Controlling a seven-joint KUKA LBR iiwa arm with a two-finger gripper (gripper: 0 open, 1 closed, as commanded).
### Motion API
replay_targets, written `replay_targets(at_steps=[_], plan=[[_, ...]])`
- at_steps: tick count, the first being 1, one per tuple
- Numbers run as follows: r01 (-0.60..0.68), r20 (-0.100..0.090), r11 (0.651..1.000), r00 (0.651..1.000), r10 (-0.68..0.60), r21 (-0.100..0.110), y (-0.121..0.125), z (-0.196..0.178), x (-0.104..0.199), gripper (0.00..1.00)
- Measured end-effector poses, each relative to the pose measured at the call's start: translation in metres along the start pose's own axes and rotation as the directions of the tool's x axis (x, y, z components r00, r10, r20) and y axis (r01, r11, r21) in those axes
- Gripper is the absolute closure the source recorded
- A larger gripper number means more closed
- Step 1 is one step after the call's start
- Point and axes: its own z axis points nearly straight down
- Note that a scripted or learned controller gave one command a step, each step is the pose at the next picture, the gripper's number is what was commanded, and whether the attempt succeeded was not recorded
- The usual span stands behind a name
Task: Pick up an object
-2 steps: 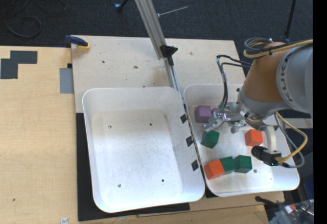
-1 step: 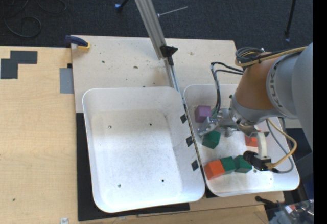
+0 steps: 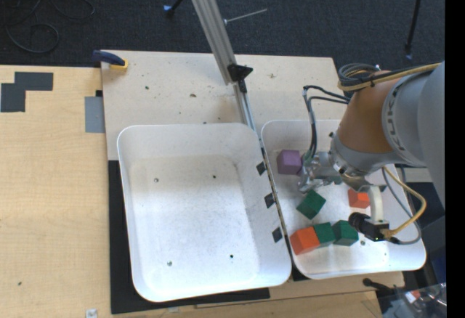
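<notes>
Right bin (image 3: 407,257), near end: orange cube (image 3: 304,239), touching a green cube (image 3: 324,234), which touches a second green cube (image 3: 346,233); all three lie loose on the floor.

Right bin, middle: third green cube (image 3: 312,205), tilted, lying just below the gripper (image 3: 311,177). A small orange block (image 3: 358,199) lies to its right, partly hidden by the arm (image 3: 378,124).

Gripper: low inside the bin, between the third green cube and the purple cube (image 3: 289,160). Whether it is spread or closed cannot be told, and no object can be seen in it.

Right bin, far end: purple cube, just left of the gripper, near the wall.

Left bin (image 3: 145,142): holds no objects.

Status: pick not done. All cubes appear to rest on the bin floor. Probable targets are the third green cube or the purple cube. Grasp and lift remain.
</notes>
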Motion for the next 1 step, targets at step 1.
replay_targets(at_steps=[1], plan=[[0.000, 0.004, 1.000, 1.000, 0.000, 0.002, -0.0073, -0.0457, -0.0010, 1.00]])
